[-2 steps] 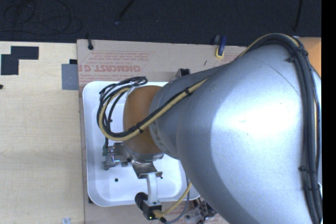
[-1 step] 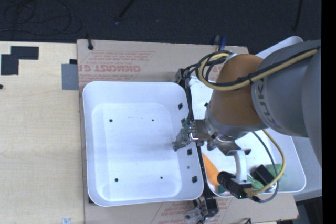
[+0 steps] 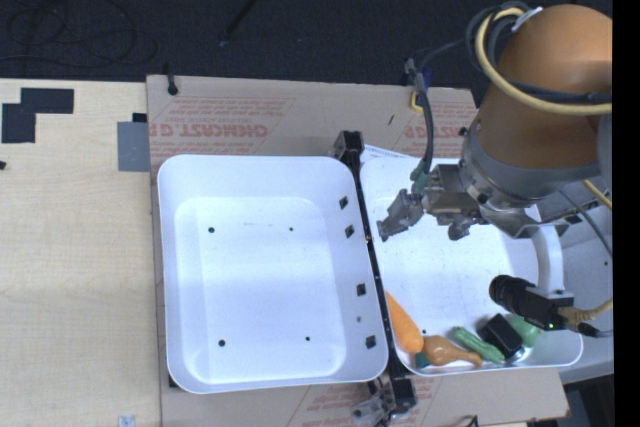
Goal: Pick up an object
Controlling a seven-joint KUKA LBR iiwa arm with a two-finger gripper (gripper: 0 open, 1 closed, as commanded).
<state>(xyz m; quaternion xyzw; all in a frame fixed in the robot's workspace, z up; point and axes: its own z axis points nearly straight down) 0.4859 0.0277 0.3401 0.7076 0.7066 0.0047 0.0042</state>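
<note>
My gripper hangs over the upper left part of the right bin, near the divider between the bins. Nothing shows between its fingers. Along the right bin's near edge lie an orange carrot-shaped object, a tan piece, a green object and a black object. All of them sit well below and to the right of the gripper.
The left bin stands beside the right one, with a black clip strip between them. Both rest on a cardboard sheet. The arm's large orange-banded body looms over the right bin's far right side.
</note>
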